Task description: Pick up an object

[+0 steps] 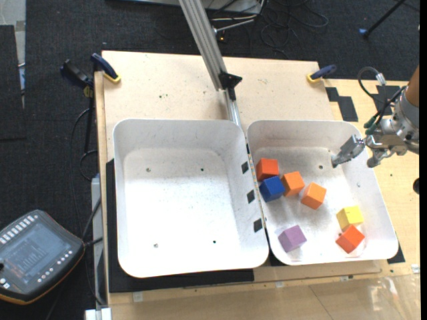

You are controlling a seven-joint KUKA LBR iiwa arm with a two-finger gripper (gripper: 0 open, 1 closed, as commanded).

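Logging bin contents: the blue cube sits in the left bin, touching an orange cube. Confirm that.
Not quite. The camera view shows the blue cube in the right bin, not the left. It does touch an orange cube.

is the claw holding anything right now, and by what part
Nothing is held. The claw hangs open over the right bin's far right edge with no block between its fingers; the nearest, an orange cube, lies apart from it.
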